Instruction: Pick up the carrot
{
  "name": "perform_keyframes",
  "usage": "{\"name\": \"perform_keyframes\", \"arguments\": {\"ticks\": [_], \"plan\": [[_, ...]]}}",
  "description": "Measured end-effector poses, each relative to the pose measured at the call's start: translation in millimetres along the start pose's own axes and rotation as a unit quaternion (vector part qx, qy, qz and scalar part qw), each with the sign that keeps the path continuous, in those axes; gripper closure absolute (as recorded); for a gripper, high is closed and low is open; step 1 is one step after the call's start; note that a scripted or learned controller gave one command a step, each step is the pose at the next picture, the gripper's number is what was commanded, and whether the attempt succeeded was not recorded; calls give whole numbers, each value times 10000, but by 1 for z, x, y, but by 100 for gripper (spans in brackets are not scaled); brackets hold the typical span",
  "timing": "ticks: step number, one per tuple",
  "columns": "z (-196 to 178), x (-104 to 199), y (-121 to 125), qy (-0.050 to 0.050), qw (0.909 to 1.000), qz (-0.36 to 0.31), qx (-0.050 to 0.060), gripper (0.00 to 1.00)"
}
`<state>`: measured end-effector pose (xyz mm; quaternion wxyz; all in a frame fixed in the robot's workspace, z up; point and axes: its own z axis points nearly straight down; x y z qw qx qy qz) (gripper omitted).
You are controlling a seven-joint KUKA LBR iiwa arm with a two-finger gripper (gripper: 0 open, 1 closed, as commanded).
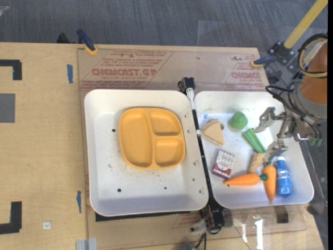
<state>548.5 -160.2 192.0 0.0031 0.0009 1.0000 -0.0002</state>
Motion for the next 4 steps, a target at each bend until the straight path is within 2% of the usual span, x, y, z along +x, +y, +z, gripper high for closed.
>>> {"name": "perform_keyframes", "arguments": {"ticks": [1,2,3,4], "plan": [[97,56,-19,-13,9996,291,7,0],[101,64,-6,-57,9974,-713,34,0],[88,60,-5,-118,9972,-731,43,100],[1,15,78,-34,9977,682,-10,100]]}}
